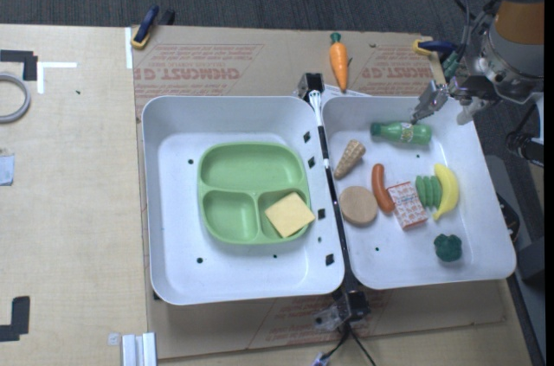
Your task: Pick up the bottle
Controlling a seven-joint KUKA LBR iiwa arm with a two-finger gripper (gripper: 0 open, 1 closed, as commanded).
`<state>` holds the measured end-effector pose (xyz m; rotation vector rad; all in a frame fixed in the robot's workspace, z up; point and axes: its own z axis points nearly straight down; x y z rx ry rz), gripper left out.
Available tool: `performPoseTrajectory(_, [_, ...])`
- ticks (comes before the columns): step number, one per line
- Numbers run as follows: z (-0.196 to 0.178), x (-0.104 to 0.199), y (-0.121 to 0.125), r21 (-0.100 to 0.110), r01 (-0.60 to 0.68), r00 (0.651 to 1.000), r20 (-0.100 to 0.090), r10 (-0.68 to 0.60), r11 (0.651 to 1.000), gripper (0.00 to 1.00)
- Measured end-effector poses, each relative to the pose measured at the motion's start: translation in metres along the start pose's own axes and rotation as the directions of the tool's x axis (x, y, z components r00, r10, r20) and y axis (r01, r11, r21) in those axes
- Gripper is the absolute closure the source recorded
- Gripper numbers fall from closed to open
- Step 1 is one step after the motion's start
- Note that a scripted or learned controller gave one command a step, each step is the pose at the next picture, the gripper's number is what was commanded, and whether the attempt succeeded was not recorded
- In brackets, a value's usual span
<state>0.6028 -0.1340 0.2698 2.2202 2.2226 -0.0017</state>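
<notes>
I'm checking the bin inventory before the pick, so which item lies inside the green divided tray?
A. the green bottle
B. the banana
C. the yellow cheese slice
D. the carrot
C: the yellow cheese slice rests in the lower right compartment of the green divided tray in the left bin, while the green bottle lies in the right bin.

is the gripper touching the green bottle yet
Cannot tell. In the camera view the gripper hangs right over the cap end of the bottle, and the two overlap, so neither contact nor a gap shows.
</notes>
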Motion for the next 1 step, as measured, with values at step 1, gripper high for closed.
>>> performPoseTrajectory(1, [-0.0094,-0.0004,0.0004,-0.001,0.002,1.0,0.001,-0.002,1.0,1.0])
